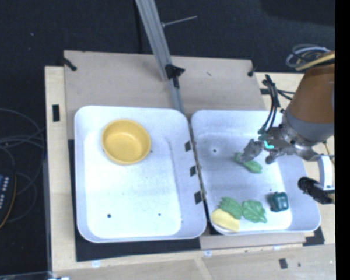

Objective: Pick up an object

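Note:
My gripper [260,154] hangs over the right bin [221,127], open, its fingers spread to either side. A small green object [251,165] lies on the bin floor just below and slightly left of the fingertips, with nothing held between them. Near the bin's front edge lie two green leafy pieces [230,206] [255,210], a yellow piece [224,219] and a dark teal object [278,201]. A yellow bowl [126,142] sits in the back of the left bin [134,214].
The grey arm with its orange band [315,101] comes in from the right over the right bin's edge. A slanted metal pole [157,39] rises behind the bins. Cables [306,57] lie at the back right of the bench.

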Tool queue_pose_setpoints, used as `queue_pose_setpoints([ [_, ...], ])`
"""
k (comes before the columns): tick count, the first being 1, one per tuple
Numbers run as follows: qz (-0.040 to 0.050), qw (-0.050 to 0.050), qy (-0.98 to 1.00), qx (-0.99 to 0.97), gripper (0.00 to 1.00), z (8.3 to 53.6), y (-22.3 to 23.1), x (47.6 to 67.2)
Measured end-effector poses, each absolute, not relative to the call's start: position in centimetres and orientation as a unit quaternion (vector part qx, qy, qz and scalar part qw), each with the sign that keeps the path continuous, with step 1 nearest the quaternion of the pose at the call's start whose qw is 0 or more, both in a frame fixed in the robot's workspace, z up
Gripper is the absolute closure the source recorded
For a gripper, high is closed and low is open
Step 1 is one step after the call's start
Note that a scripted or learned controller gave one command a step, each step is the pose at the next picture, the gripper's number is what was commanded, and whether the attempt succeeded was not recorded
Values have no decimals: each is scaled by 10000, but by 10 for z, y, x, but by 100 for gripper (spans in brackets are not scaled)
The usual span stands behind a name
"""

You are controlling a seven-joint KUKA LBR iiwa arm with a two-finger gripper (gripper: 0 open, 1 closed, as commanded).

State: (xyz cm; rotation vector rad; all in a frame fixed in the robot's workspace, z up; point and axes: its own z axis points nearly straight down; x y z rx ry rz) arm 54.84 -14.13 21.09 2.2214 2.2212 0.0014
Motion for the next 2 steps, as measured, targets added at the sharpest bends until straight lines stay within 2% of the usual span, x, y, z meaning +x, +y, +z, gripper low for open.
queue_pose_setpoints([
  [1, 5, 2, 7071, 7071, 0, 211, -141, 548],
  [2, -17, -18, 7068, 7074, 0, 148, -142, 546],
])
